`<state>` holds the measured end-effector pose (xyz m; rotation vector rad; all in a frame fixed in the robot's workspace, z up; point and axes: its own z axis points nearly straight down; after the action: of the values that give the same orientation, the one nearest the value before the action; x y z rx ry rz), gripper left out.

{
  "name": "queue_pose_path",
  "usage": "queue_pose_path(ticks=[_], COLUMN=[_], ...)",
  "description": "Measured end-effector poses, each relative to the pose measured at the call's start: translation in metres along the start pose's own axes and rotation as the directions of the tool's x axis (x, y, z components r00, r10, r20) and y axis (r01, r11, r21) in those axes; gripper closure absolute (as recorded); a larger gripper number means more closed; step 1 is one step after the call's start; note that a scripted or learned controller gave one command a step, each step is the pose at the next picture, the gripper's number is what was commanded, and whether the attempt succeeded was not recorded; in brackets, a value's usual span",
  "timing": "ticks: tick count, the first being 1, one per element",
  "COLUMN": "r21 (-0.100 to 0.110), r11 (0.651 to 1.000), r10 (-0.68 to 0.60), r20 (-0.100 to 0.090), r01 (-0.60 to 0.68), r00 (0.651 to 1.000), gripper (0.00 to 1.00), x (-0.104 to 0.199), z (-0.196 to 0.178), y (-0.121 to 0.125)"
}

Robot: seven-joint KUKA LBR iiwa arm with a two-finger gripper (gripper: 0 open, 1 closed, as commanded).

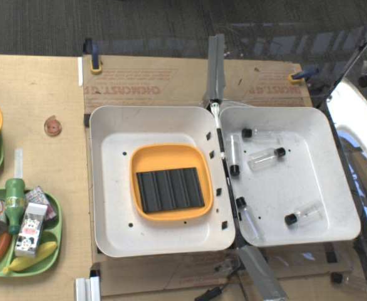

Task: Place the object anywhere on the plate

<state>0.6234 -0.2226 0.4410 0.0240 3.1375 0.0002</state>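
We see an orange plate (171,162) bearing a dark ridged block (170,189); clear vials (265,158), apparently capped black, lie opposite; lift one squarely; gripper state: cannot tell.

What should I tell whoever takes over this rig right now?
Orange plate sits in the left bin; a dark ribbed block already lies on it. Five clear black-capped vials lie loose in the right bin, none on the plate. Done: if the block was the object, it's placed. Left: confirm that; otherwise a vial is yet to be moved.
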Motion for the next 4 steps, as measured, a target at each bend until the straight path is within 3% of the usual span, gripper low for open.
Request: queue_pose_path(ticks=[1, 2, 3, 4], r21=[0.000, -0.001, 0.000, 0.000], r11=[0.954, 0.793, 0.503, 0.161], r10=[-0.299, -0.609, -0.865, -0.987], r20=[0.001, 0.002, 0.003, 0.004], r01=[0.299, 0.609, 0.865, 0.987], r00=[0.954, 0.793, 0.503, 0.161], gripper=[1.00, 1.00, 1.00, 1.00], x=[-0.033, -0.037, -0.037, -0.037], z=[0.000, -0.001, -0.001, 0.000], y=[0.023, 0.001, 0.002, 0.002])
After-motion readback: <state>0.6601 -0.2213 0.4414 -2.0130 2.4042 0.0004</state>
